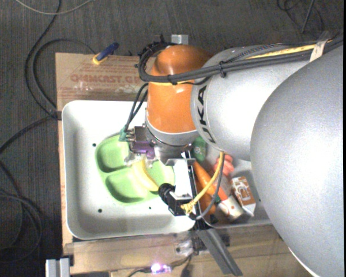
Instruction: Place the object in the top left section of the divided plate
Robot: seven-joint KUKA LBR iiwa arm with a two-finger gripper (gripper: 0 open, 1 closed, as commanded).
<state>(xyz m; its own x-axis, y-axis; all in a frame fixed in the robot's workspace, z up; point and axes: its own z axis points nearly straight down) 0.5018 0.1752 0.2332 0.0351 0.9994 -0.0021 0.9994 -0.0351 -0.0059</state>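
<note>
Fingers of the gripper (139, 160) could not be made out over the green divided plate (112, 154), where a yellow banana (143, 178) lay in the white bin (81, 172).

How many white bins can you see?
2. One white bin sits on the left, holding the green divided plate. The other white bin is on the right, mostly covered by the robot arm, so more things may be hidden there.
</note>
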